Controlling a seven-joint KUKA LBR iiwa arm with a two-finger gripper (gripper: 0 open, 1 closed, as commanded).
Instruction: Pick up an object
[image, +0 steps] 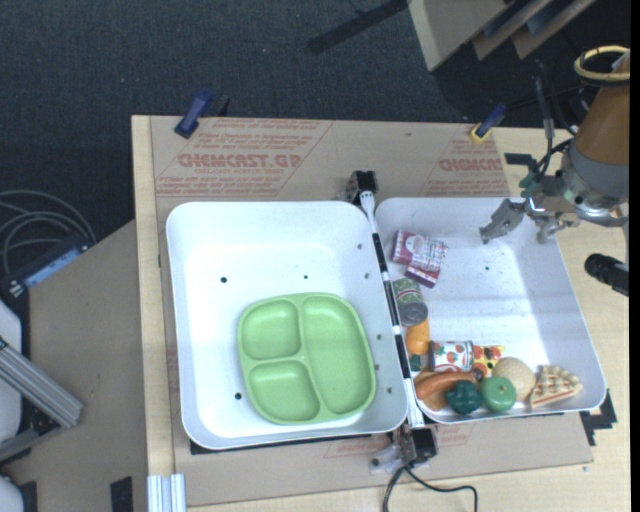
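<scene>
Dark carpet was seen around a cardboard-topped bench (300, 150) printed "GIEMCAST.GP" in red, twice. Two white bins were set side by side on it. The left bin (200, 260) was occupied by a green divided plate (305, 357). The gripper (520, 222) was held over the far right corner of the right bin (560, 290), fingers spread wide, nothing between them. Toy food was found well apart from the jaws: a red-and-white carton (421, 257) near the divider, a small can (407, 299) below it, and a cluster along the near edge — labelled can (452, 354), green pieces (482, 396), pale ball (515, 373), waffle (555, 385). The bin's middle and right side were left open for moving. Labels were too small to be read.
</scene>
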